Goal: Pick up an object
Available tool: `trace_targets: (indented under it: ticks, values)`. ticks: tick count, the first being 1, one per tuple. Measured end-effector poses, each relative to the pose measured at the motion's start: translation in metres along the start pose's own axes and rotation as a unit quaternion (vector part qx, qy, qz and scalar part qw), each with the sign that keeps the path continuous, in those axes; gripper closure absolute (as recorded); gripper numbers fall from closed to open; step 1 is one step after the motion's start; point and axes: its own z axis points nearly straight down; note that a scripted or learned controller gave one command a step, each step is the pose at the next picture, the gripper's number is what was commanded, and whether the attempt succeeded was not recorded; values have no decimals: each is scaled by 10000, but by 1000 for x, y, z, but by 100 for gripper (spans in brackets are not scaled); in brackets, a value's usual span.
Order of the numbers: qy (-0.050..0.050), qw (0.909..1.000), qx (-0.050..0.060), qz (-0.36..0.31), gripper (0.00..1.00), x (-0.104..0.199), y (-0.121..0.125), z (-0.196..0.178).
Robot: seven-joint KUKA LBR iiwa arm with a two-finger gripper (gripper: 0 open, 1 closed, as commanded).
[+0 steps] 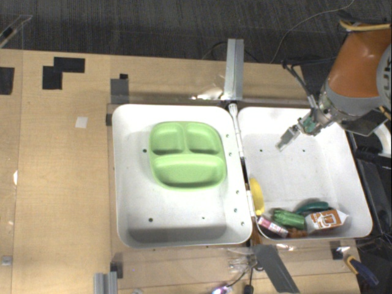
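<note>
My gripper point(285, 139) hangs over the upper middle of the right bin point(343, 164), pointing down-left, with nothing seen between its fingers. The objects lie along that bin's near edge, well below the gripper: a yellow banana-like piece point(256, 195), a green bottle point(289, 218), an orange-and-white carton point(323, 220), a dark green item point(313, 206) and a small pink-labelled can point(274, 228).
The left bin point(131, 164) holds a green divided plate point(187, 154). A metal divider rail point(240, 158) runs between the bins, with an upright post point(234, 69) at the back. The arm's orange band point(361, 60) looms at the upper right.
</note>
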Motion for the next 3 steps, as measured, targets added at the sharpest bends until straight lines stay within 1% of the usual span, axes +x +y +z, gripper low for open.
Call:
trace_targets:
  ticks: [1, 2, 3]
  values:
    - [1, 9995, -4, 310, 0, 13, -12, 112]
    - [-51, 9997, -66, 244, 0, 57, -78, 115]
    - [-23, 9997, -83, 240, 100, 58, -75, 104]
